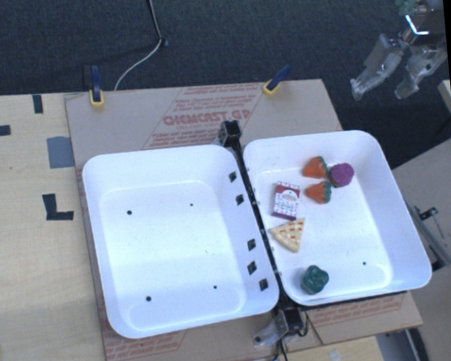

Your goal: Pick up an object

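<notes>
So the gripper [390,79] is way up at about 2 o'clock in the frame, off past the bins and hanging over the dark floor. Its two fingers are spread apart, nothing between them. It sits well apart from everything it could grab.

All the stuff is in the right bin [382,160]. There's a small red box [286,201] near the middle divider, and just under it at 6 o'clock a yellow wedge [289,235], looks like a slice of pizza or waffle, hard to say at this size. At 2 o'clock from the box there's an orange strawberry [314,167], with a purple ball [341,174] touching it on the 3 o'clock side. A second strawberry [319,193] lies just below those two. A green lump [314,279] sits alone down at the bin's 6 o'clock edge.

The left bin [98,180] is beside it, on a cardboard sheet [203,114].
</notes>
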Tool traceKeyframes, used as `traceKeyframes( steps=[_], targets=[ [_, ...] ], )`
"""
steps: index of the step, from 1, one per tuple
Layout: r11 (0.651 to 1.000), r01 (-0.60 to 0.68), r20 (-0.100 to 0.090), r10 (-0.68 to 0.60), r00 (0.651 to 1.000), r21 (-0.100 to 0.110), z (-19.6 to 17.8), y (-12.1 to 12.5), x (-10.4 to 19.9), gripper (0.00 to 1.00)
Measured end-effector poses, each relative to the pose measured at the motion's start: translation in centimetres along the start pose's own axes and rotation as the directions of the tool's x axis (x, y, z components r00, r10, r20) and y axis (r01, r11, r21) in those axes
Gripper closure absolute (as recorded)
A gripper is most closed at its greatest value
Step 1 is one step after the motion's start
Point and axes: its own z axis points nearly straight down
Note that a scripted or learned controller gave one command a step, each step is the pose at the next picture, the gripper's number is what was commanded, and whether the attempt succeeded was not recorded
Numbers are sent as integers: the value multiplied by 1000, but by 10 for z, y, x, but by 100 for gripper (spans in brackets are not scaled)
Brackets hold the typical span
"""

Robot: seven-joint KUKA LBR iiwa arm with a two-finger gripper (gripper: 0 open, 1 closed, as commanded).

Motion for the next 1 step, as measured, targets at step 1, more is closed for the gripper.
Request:
traceKeyframes(
  steps=[1],
  targets=[
    [1000,1,0,-1,1000,0,-10,0,0,100]
  ],
)
